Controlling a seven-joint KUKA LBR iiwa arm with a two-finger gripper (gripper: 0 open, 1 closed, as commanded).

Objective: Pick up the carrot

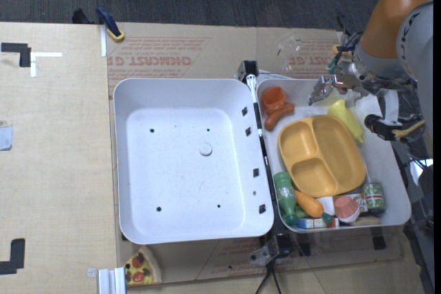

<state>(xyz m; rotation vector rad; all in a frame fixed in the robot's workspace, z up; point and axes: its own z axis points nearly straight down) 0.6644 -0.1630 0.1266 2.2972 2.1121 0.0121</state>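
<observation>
The carrot (308,204) is seen near the front of the right bin (394,169), lying on its side just below the front rim of the yellow divided plate (321,155) and just beside the green bottle (284,190), which lies to its left along the bin wall. A small carton (315,222) lies just in front of it, and a red-and-white packet (347,207) and a green can (373,195) are crowded toward the front right corner. The carrot is thus hemmed in on several sides; a descent from above, with the fingers aligned across its narrow width, is judged to be the least obstructed approach.

At the back of the same bin an orange cup (272,97) and a sausage-like piece (277,114) are found, and a yellow item (346,118) leans by the plate's far rim. The left bin (131,148) stands alongside, the two walls touching.

The gripper (322,89) is held over the back edge of the right bin, well apart from the carrot, with the plate lying between them. Whether the jaws are spread or pressed together cannot be told at this size; nothing is seen between them. The pick is judged not yet begun: a traverse across the plate toward the front of the bin is called for first.

Both bins rest on a cardboard sheet (172,55) laid on the tabletop (48,148).
</observation>
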